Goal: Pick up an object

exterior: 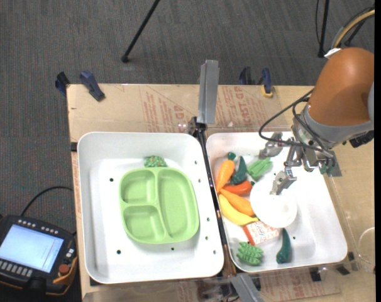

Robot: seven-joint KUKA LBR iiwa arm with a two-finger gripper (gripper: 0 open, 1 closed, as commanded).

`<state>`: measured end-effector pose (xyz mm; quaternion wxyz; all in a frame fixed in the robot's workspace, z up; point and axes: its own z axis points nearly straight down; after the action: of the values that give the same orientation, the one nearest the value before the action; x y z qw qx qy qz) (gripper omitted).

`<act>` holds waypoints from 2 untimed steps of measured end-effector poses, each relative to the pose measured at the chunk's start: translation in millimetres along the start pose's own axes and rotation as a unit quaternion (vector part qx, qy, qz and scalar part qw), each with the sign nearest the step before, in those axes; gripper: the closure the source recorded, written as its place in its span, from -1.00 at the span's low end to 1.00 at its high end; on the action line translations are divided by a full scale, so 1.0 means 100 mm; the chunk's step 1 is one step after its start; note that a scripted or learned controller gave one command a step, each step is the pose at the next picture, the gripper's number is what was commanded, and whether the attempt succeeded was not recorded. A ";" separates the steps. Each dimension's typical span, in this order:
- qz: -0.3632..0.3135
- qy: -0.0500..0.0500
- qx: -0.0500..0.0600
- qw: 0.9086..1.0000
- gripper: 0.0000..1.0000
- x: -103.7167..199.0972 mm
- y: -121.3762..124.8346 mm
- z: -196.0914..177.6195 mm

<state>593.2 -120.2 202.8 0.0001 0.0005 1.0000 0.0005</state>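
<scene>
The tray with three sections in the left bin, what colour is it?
Light green plastic divided tray, clear in the camera view.

The tabletop [140, 106] is a brown cardboard sheet, and behind the two white bins it carries red printing: outlined triangles with upside-down letters. Left of the grey post [209, 93] that stands between the bins, a mark looks like "3D" inverted; right of the post a similar mark sits, too blurred to read surely. In the right bin [316, 231], the small orange-and-white box [261, 232] bears print too small to read.
</scene>
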 end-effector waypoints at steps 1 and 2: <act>0.046 -0.004 0.000 0.999 -1.00 0.40 0.17 1.11; 0.061 0.002 0.000 0.998 -1.00 -0.47 0.39 1.16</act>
<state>639.9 -81.5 86.4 -0.0016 0.0616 0.9981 0.0005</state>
